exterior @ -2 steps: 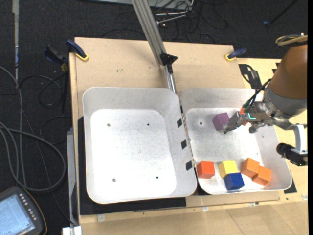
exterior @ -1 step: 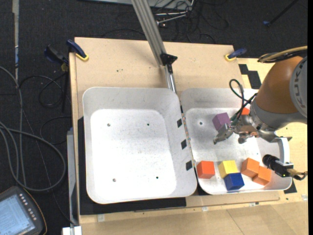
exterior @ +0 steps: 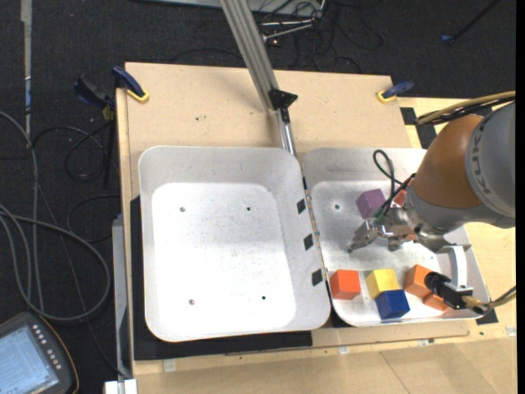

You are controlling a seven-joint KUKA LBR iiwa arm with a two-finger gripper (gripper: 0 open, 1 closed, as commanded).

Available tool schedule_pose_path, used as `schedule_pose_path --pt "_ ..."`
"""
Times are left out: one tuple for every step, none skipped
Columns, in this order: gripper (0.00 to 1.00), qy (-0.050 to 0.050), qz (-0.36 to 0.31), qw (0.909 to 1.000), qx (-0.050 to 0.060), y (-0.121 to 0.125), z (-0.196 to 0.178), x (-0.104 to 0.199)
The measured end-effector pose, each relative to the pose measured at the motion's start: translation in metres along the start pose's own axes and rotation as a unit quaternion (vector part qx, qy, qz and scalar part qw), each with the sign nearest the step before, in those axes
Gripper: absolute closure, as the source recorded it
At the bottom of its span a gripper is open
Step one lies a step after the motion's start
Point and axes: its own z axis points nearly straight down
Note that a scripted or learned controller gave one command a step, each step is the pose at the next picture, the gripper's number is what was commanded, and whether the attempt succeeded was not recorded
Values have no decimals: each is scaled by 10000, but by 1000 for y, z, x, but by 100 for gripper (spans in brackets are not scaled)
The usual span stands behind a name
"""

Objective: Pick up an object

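Down in the right bin (exterior: 328, 171) the pincer (exterior: 366, 235) hangs low with fingers spread and nothing between them, the purple block (exterior: 371, 201) just behind it, likely its target, while orange, yellow and blue blocks (exterior: 393, 303) crowd the near wall.

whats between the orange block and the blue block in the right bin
In the camera view, the yellow block lies between the orange block and the blue block, just above and touching the blue one.
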Motion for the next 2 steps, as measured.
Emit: schedule_pose_path --pt "100 -1 2 10000 -16 1 -12 0" --pt "100 -3 -18 10000 -38 -2 -69 8"
